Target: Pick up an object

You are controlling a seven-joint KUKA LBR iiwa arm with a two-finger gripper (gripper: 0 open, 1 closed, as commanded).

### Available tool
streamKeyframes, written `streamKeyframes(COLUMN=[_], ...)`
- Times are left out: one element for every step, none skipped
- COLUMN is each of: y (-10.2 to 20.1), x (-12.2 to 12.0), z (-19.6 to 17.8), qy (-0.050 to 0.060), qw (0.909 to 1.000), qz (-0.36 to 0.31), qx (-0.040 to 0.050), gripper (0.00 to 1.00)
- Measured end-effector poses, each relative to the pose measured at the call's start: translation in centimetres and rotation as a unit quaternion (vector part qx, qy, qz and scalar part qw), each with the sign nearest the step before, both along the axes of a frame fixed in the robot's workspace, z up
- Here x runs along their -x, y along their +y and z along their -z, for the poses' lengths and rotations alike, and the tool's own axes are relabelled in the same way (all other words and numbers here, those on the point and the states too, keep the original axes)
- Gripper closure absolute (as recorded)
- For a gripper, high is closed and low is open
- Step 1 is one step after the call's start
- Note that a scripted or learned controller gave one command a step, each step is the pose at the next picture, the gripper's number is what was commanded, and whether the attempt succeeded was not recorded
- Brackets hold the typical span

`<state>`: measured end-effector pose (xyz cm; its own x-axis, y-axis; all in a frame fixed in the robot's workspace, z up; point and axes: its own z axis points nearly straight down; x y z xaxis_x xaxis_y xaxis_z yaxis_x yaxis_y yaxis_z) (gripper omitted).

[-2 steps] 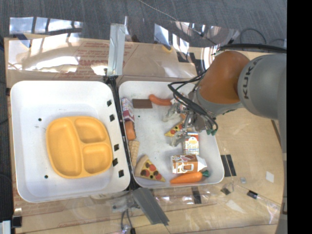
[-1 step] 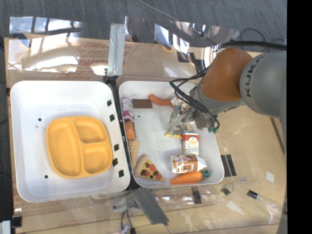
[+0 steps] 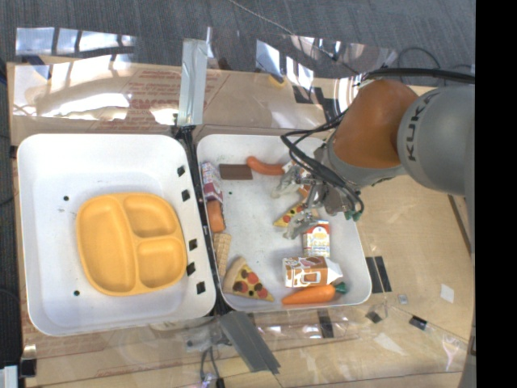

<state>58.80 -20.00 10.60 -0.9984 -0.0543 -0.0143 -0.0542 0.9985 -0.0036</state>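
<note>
Toys crowd the right bin, with the gripper low over its upper middle; whether it is released or clenched cannot be told. At about 10 o'clock from it lies a sausage, long axis running 9 to 3 o'clock. A pizza slice sits at the bin's 7 o'clock, tip pointing toward 11. A carrot lies along the near wall, roughly 9 to 3. The left bin holds a yellow divided plate.

The tool hovers low in the right bin among toy foods.
</note>
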Motion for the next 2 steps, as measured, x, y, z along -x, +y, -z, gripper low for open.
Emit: streamKeyframes(y=[-0.9,-0.8], x=[-1.7,0.9], z=[1.1,1.1], qy=[0.002,0.004], qw=[1.0000,0.9991], qz=[0.004,0.042], qx=[-0.0001,-0.0016], gripper=[0.00,0.00])
